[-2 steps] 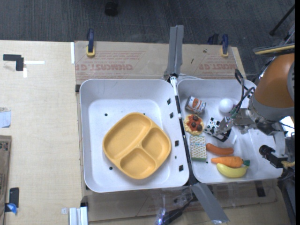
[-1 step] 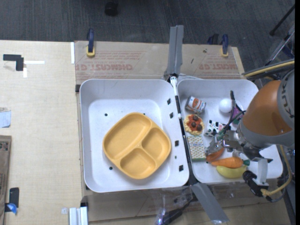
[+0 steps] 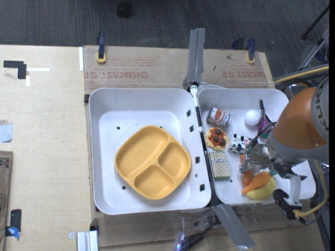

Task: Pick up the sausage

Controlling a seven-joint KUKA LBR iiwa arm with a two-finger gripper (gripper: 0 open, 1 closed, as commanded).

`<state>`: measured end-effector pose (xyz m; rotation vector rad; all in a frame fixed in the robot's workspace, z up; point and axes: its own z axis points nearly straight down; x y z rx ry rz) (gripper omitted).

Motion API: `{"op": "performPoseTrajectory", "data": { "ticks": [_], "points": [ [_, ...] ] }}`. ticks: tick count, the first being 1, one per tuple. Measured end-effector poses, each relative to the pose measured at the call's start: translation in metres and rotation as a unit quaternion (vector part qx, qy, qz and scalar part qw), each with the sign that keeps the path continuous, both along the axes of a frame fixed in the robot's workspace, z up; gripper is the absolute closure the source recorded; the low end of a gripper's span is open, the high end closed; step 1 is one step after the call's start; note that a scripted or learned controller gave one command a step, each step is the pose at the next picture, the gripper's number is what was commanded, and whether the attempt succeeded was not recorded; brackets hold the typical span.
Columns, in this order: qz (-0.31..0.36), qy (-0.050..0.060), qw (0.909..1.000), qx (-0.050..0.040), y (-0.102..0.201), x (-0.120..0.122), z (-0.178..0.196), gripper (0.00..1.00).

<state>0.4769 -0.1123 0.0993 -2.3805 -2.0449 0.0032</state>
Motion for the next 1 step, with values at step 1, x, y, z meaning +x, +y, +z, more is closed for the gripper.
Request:
{"op": "performPoseTrajectory", "data": {
  "ticks": [1],
  "points": [
    [0.009, 0.0, 1.0, -0.0011, 0.0906, 0.0481, 0.0913, 1.0]
  ]
}}
